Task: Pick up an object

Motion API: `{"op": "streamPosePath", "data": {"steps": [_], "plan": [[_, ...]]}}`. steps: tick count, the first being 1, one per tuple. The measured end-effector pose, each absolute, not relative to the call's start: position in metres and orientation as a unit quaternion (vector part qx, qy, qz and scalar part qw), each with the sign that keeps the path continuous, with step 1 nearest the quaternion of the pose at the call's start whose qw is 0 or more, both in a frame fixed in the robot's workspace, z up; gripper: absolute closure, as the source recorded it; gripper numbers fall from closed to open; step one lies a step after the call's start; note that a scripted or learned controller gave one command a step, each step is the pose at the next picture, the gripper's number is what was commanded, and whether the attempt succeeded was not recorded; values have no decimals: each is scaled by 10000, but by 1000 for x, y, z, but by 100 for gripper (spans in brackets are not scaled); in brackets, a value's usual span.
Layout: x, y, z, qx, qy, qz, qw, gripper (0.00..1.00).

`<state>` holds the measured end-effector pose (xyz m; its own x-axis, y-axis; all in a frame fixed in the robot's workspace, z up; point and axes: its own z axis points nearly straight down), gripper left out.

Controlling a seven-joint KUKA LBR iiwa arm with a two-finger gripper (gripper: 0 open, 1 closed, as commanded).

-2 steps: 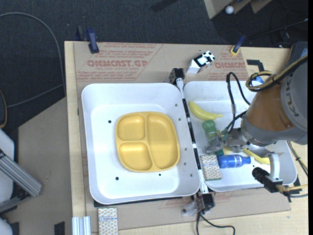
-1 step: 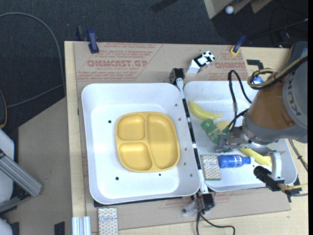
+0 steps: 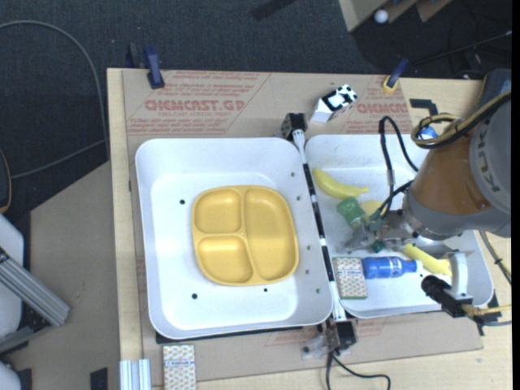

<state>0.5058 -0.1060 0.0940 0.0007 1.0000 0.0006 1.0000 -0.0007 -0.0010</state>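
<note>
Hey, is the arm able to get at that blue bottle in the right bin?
Probably yes: the blue bottle lies uncovered beside the gripper in the right bin, though a patterned packet touches one end.

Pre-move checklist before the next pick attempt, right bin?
1. Hand over right bin: ok.
2. Object held between fingers: cannot tell, the wrist blocks the view.
3. Targets in reach: ok, green object, blue bottle and banana lie beside the hand.
4. Objects well separated: not ok, they crowd together.
5. Yellow plate in left bin, clear of the arm: ok.
</note>
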Motion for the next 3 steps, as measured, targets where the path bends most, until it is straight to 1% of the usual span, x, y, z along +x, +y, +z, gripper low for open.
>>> {"op": "streamPosePath", "data": {"steps": [1,2,3], "plan": [[537,-98,84,-7068,-7075,-2,-7,0],[538,-98,94,-7065,-7077,-4,-16,100],[580,-40,212,-7065,-7077,-9,-4,100]]}}
